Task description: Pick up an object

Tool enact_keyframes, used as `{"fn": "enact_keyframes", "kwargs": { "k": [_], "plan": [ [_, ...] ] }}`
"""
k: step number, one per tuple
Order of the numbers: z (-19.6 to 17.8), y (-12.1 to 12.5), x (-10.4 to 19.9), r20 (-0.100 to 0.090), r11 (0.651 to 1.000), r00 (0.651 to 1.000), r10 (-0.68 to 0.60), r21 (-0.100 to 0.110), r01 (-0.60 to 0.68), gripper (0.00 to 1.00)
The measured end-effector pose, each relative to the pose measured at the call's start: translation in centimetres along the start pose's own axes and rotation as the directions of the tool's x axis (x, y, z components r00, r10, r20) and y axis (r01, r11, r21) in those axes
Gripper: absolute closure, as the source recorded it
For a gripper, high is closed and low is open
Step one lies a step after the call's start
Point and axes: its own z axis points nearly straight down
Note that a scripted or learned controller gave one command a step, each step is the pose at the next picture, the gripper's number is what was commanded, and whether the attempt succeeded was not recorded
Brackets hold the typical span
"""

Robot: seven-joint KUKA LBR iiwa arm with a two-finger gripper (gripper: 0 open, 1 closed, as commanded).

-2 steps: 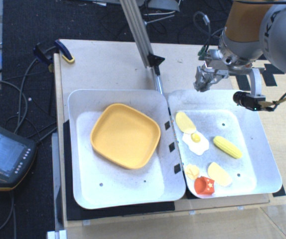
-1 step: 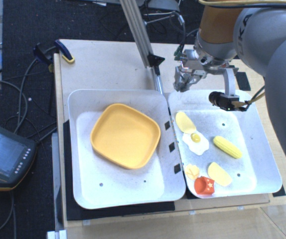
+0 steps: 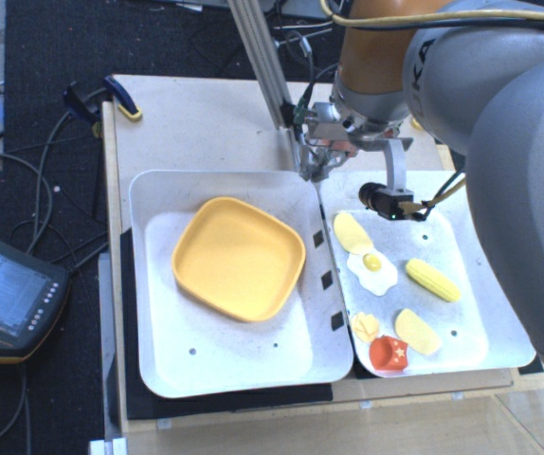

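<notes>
The gripper [image 3: 317,169] hovered at the bins' shared top edge; its grip could not be told. A yellow plate [image 3: 240,257] lay in the left bin [image 3: 158,349].

You see a yellow plate [image 3: 239,257] in the left bin [image 3: 149,282], and toy food in the right bin [image 3: 471,254].

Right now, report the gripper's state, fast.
Gripper: open or shut cannot be told; it sits over the far end of the divide between the left bin and right bin.
</notes>
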Motion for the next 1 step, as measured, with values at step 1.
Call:
{"fn": "enact_keyframes", "kwargs": {
  "k": [1],
  "plan": [
    [-0.80, -0.74, 5.25, 0.001, 1.000, 1.000, -0.001, -0.002, 0.001, 1.00]
  ]
}}
